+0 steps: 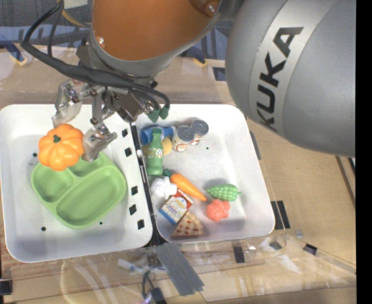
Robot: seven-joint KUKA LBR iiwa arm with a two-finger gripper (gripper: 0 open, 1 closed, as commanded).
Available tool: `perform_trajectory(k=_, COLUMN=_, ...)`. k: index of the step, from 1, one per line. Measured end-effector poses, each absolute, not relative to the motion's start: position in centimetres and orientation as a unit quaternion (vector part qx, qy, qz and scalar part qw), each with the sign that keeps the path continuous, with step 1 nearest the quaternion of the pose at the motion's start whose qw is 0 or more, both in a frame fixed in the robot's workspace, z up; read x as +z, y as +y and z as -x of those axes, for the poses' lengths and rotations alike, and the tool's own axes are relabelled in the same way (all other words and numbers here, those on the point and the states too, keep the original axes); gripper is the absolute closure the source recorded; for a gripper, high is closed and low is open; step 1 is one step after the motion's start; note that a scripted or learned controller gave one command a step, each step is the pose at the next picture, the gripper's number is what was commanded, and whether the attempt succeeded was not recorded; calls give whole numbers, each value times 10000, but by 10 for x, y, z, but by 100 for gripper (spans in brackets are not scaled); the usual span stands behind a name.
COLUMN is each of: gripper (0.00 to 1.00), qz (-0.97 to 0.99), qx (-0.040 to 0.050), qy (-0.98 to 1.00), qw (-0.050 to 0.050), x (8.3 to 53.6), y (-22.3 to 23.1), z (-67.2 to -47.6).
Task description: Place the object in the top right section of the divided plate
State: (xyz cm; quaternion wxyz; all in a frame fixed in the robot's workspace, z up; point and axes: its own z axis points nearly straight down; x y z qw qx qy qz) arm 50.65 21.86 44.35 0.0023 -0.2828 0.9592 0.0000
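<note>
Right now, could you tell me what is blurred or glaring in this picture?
In the camera view, the grey and orange arm looms close and soft; the orange toy pumpkin and green divided plate look sharp; the clear plastic sheet on the bench front reflects light.

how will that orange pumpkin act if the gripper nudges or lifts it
The pumpkin looks like a rounded, glossy toy, so it probably rolls or slides off the green divided plate if nudged. Its ribbed, bulging sides may slip from the gripper. It seems rigid and light.
</note>
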Motion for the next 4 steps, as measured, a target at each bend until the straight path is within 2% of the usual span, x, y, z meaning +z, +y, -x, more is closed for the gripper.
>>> perform_trajectory(k=1, gripper=100, qz=5042, qx=-5, qy=8636, qw=32, x=443, y=219, z=-512)
perform_trajectory(k=2, gripper=100, qz=5053, qx=-12, qy=8629, qw=55, x=455, y=220, z=-513)
perform_trajectory(k=3, gripper=100, qz=6858, qx=3, qy=7278, qw=-2, x=442, y=199, z=-500)
perform_trajectory(k=4, gripper=100, qz=8581, qx=3, qy=5136, qw=3, x=442, y=156, z=-477)
